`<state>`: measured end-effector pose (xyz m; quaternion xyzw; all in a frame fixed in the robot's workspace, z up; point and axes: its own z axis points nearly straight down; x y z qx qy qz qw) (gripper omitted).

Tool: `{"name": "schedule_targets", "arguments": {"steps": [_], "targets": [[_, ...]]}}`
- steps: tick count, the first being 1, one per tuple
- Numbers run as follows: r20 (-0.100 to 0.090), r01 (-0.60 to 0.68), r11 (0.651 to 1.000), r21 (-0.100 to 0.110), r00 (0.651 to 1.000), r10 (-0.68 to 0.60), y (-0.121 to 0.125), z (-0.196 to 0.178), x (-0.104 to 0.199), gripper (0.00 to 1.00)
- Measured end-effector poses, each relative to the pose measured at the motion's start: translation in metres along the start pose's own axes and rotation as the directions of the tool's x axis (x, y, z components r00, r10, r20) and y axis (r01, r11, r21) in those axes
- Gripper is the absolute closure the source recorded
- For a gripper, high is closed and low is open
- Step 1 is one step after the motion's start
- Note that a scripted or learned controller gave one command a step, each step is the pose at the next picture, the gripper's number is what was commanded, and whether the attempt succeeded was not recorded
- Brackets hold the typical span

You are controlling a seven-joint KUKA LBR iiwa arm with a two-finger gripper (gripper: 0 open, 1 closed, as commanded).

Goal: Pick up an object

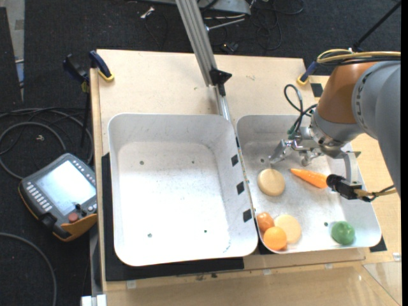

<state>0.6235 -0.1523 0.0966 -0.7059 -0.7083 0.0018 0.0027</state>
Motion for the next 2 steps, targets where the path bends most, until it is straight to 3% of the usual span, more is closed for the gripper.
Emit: {"name": "schedule_targets", "arguments": {"steps": [1,2], "targets": [[0.001,-0.002,1.000,-0.006,1.000,0.002,0.000,0.001,0.000,0.00],[0.002,-0.003,1.000,-0.008,1.000,0.003,0.001,-0.009,0.000,1.00]]}}
